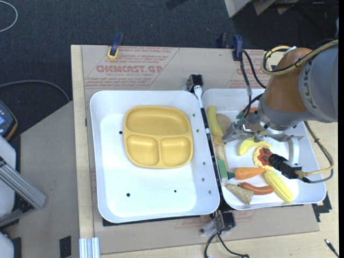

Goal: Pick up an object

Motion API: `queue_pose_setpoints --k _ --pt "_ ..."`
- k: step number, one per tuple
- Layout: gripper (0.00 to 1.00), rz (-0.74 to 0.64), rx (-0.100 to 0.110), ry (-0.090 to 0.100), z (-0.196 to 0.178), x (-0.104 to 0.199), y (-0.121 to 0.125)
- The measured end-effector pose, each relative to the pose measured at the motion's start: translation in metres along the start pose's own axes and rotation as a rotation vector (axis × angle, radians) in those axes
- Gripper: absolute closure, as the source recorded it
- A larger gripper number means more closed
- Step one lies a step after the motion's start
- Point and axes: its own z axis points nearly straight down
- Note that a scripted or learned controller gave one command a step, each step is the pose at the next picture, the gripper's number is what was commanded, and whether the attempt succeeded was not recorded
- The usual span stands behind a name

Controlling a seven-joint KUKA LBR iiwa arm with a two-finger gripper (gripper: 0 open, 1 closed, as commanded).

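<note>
Seen from above at a slant, a tabletop (161,63) covered in printed brown cardboard carries two shallow white bins side by side. The left bin (107,198) holds a yellow divided plate (158,136) with one large section at the far side and two smaller ones at the near side. The right bin (312,195) holds a heap of toy food: a pale yellow banana (214,120) along its left wall, a small yellow piece (246,145) near the middle, a slice of pizza (263,156), an orange carrot (249,172), a red sausage (256,187) just in front of the carrot, an ear of corn (280,185) at the near right, and a tan wedge (239,193) at the near edge. The grey arm with its orange band (285,87) reaches in from the right over this bin. Its end effector (243,127) hangs low over the far middle of the pile, just above the small yellow piece; whether it is open or closed cannot be told, and nothing is visibly gripped.
</note>
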Motion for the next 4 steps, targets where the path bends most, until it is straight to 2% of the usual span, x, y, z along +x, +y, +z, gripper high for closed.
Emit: queue_pose_setpoints --k 1,2,3,4 --pt "0.0 -0.001 -0.015 -0.003 0.009 -0.001 0.006" --pt "1.0 0.001 -0.025 -0.003 -0.003 -0.001 0.008" --pt "1.0 0.002 -0.006 -0.002 -0.054 -0.009 0.003" --pt "1.0 -0.001 -0.008 -0.002 -0.098 -0.01 0.01"
